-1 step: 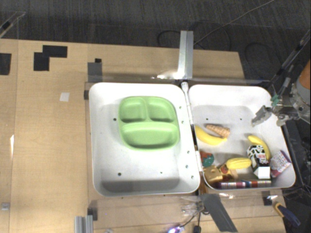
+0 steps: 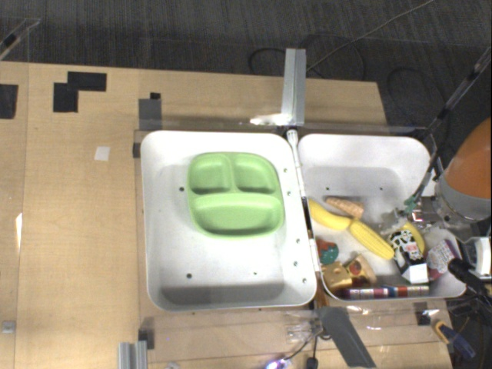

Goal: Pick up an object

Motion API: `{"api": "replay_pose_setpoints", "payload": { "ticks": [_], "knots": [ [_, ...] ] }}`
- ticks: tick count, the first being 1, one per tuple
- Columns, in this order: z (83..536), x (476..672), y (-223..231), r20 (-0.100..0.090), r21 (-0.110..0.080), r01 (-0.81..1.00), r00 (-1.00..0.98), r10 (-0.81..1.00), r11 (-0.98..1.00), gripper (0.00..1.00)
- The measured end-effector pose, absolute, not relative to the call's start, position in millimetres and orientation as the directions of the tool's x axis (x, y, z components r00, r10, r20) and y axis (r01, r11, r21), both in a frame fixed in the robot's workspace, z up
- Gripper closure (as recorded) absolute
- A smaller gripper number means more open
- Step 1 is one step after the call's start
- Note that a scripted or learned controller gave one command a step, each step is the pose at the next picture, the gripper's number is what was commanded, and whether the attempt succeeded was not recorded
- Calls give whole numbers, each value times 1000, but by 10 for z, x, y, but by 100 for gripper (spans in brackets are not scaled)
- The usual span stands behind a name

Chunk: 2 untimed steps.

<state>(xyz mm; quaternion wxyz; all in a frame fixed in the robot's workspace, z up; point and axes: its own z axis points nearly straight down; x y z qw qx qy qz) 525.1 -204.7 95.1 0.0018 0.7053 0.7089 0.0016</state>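
The right bin (image 2: 361, 156) holds several small objects. A yellow banana (image 2: 329, 217) lies beside a corn cob (image 2: 371, 241), with a tan bread-like piece (image 2: 344, 205) just behind them. A black-and-white spotted toy (image 2: 405, 245) and a white block (image 2: 417, 273) sit at the bin's right side. A red piece (image 2: 328, 250), a brown toy (image 2: 350, 270) and a dark red bar (image 2: 380, 291) lie along the front wall. My gripper (image 2: 419, 215) hangs low at the bin's right edge, just above the spotted toy, under the orange wrist band (image 2: 470, 167).
The left bin (image 2: 165, 229) holds a green divided plate (image 2: 234, 193). A metal post (image 2: 294, 83) stands behind the divider between the bins. Cables run along the dark floor at the back right.
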Motion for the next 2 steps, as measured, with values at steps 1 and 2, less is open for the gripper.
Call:
{"api": "replay_pose_setpoints", "payload": {
  "ticks": [1, 2],
  "knots": [
    [949, 5249, -2047, 0, 4, 1000, -5, 1000, 5, 0],
    [1051, 5271, -2040, -1, 8, 1000, -8, 1000, 8, 100]
  ]
}}
